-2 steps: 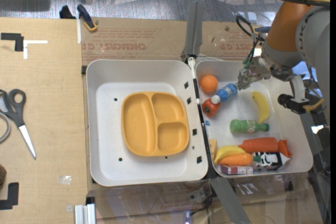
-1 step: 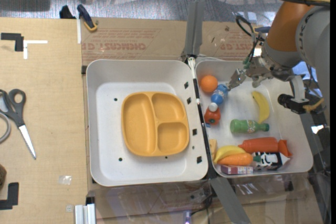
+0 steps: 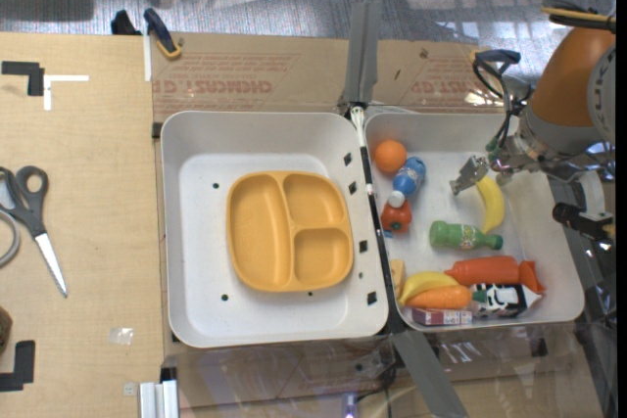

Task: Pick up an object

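Nearest the camera, along the right-hand white bin's [image 3: 563,308] front wall, lie a yellow plastic banana [image 3: 423,284], an orange plastic carrot [image 3: 490,269] and a small printed carton [image 3: 470,306]. Behind them a green plastic bottle [image 3: 462,235] lies on its side. Farther back, a second yellow banana [image 3: 490,202] lies just below the metal gripper [image 3: 477,173], whose fingers look spread apart, though the view is small. Bare floor lies left of it.

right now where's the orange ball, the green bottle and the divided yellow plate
orange ball [image 3: 390,155]: camera view, middle of its round top.
green bottle [image 3: 460,235]: camera view, middle of its body, lying on its side.
divided yellow plate [image 3: 290,230]: camera view, ridge between its compartments.
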You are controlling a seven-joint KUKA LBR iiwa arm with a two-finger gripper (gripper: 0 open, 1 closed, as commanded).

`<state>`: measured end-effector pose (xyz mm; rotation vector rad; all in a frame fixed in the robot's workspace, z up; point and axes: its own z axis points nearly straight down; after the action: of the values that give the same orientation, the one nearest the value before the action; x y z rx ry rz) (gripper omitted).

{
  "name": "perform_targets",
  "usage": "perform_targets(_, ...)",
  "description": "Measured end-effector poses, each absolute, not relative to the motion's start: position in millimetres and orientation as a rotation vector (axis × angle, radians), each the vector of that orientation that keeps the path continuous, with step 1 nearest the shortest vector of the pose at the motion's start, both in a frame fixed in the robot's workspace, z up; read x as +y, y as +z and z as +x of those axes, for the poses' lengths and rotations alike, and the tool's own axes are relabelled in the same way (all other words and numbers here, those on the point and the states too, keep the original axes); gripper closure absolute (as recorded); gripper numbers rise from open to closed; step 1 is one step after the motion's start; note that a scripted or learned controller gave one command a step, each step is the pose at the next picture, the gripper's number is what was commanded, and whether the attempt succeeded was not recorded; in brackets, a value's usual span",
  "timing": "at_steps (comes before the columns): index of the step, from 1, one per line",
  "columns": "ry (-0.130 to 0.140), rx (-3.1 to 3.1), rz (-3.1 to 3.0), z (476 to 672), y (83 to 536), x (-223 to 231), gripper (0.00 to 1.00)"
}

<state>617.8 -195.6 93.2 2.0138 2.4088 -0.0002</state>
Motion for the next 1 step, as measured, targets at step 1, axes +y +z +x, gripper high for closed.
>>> perform_targets(1,0.001,2.405,2.015,618.4,103.2,-196.3,1.00)
